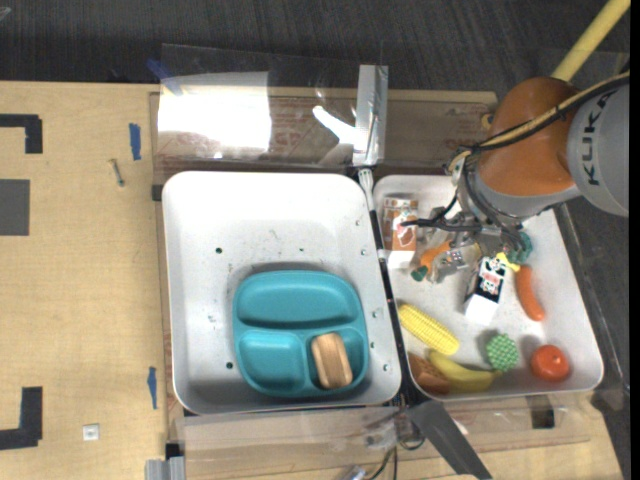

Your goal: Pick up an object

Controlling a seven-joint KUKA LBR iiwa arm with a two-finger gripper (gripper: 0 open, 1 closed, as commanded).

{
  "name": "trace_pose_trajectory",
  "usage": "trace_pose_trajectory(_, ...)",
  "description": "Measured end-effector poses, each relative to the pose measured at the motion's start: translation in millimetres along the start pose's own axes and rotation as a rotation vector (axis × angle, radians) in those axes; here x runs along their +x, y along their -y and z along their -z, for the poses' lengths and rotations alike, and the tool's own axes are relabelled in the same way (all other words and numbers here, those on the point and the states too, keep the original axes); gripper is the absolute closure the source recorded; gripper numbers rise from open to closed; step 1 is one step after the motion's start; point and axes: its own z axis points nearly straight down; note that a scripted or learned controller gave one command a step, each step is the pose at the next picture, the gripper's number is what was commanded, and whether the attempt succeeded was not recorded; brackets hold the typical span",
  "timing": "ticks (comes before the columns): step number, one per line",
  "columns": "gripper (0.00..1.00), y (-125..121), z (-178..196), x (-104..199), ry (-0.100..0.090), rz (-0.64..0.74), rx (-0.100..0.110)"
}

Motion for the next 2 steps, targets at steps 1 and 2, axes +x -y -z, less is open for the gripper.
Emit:
trace_pose_trajectory(1, 1.00, -57, 118, -2, 0.002, -0.020, -0.002)
trace_pose_trajectory(2, 1.00, -35, 164, -40, -0.006, 0.001, -0.003)
